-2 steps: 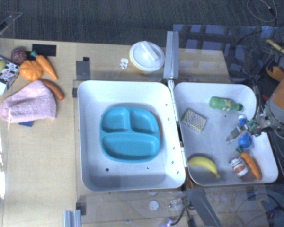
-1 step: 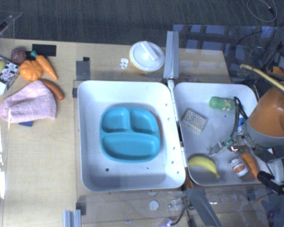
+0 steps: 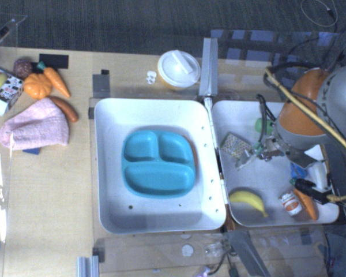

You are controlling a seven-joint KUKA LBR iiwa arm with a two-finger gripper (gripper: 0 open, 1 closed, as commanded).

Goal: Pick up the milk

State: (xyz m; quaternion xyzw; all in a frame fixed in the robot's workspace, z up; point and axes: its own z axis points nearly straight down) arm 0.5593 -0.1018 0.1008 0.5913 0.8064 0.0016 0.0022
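Near edge of the right bin (image 3: 277, 219) first: a banana (image 3: 248, 202) at six o'clock from the claw (image 3: 251, 156), with a small can (image 3: 288, 203) and an orange carrot-shaped toy (image 3: 307, 206) crowded at five o'clock. Any descent here wants to steer wide of that cluster!

Just behind it, what I take for the milk (image 3: 318, 176): a white carton-like piece beside a blue scrap (image 3: 297, 171), tucked under the arm's grey body and partly hidden. From the claw it lies around four o'clock, near but apart. The claw hangs over bare bin floor, just beside a patterned grey packet (image 3: 234, 146) at ten o'clock. Open or closed? Too blurred, I cannot tell.

My call: pull back toward four o'clock, centre over the carton, then come straight down.
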